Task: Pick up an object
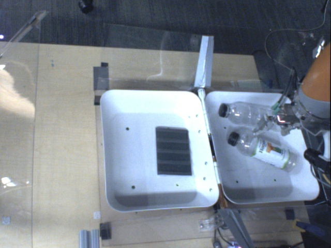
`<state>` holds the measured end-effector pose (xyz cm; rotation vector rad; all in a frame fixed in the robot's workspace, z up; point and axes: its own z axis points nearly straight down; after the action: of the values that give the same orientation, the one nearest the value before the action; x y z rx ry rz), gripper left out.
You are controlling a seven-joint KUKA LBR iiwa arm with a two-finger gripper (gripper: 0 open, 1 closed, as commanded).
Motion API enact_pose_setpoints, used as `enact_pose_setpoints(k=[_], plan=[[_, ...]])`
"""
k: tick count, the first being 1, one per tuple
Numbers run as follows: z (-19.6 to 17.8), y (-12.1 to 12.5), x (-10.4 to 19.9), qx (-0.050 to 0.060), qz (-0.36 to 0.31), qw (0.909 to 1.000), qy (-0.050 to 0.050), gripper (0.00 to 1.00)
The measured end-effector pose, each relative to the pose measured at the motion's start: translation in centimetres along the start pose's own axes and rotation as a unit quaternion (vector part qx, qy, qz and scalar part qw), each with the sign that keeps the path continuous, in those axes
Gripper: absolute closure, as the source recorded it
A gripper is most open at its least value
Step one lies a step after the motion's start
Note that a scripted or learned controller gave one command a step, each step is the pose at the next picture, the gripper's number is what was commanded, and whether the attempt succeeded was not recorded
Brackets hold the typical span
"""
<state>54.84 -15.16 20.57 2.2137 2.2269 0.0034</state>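
Two clear plastic bottles with black caps lie on their sides in the right bin (258, 192). The upper bottle (242, 111) lies near the bin's back edge. The lower bottle (265, 150) carries a label and points its cap to the left. A dark grey ribbed rectangular block (173, 150) lies flat in the middle of the left bin (116, 138). My gripper (276, 120) hangs over the right bin between the two bottles, at the right end of the upper one. Nothing can be seen held in it.
The grey arm with its orange band (318, 81) comes in over the right bin's right side. A metal strut (204, 61) stands behind the seam between the bins. Cables and fixtures (232, 231) sit at the bench's front edge.
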Motion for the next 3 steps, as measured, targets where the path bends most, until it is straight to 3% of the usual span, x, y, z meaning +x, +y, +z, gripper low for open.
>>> enact_pose_setpoints(k=[1, 2, 3], plan=[[-0.3, 1.2, -2.3, -0.002, 0.037, 0.9993, -0.001, 0.00], [11.2, 1.2, -1.0, -0.001, -0.014, 0.9999, 0.000, 0.00], [11.7, 1.5, -5.3, -0.004, -0.032, 0.9995, -0.002, 0.00]])
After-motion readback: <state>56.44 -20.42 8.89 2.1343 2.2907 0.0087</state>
